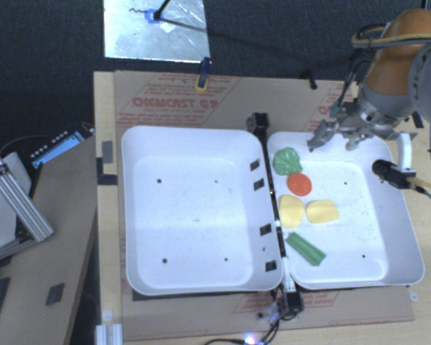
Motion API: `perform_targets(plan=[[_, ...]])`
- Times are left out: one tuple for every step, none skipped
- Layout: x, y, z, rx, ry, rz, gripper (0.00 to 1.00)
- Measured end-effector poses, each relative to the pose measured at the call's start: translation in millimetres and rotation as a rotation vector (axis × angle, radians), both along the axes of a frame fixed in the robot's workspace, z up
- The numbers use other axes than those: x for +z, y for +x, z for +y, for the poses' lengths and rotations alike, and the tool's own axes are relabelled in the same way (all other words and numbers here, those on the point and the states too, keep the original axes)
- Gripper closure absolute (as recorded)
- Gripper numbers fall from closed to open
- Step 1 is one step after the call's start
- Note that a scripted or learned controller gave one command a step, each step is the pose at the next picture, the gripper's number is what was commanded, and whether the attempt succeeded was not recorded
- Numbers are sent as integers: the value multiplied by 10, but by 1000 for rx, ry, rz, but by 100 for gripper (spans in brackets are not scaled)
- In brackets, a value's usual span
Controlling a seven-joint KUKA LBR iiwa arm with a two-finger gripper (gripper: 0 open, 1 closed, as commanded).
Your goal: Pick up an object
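The right bin (pixel 395 254) holds several small items along its left side. A green leafy piece (pixel 287 160) lies at the back, with a red-orange round piece (pixel 299 185) just in front of it. Two yellow pieces (pixel 291 210) (pixel 322 211) sit side by side in the middle. A green stick (pixel 305 249) lies nearest the front. My gripper (pixel 336 139) hangs over the bin's far edge, right of the green leafy piece and apart from it. Its fingers are spread open with nothing between them.
The left bin (pixel 194 207) sits beside the right one, with black clips (pixel 267 207) along the shared rim. Both rest on a cardboard sheet (pixel 172 99). A silver sheet (pixel 156 19) lies at the back, and a metal frame (pixel 14 192) stands at the left.
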State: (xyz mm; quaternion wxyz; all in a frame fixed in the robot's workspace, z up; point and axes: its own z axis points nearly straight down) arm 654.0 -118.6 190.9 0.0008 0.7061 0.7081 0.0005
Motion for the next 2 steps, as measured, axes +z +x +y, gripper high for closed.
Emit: perform_targets(plan=[[-895,-197,338,4,2,5,0],[-1051,-917,346,-4,1,-2,0]])
